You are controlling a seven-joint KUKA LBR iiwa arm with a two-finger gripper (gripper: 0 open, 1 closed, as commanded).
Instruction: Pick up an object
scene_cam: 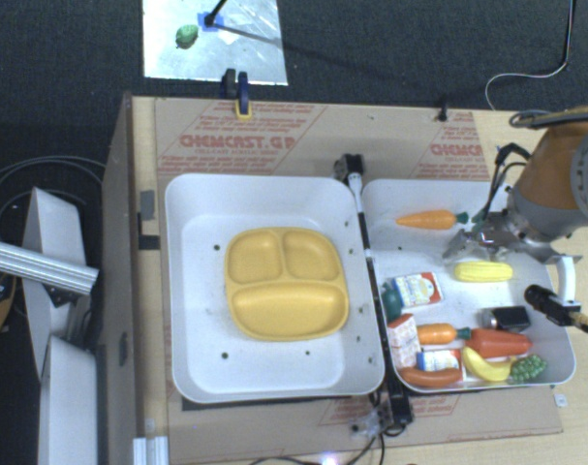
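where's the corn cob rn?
In the right bin, upper right area: the corn cob lies just below the gripper, with the carrot up-left of it.

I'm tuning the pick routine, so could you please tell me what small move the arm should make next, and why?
Probably a short descent onto the yellow corn. The gripper sits in the right bin just above it in the view, between the corn and the carrot, and nothing shows held. The corn lies apart from the crowded items nearer the front.
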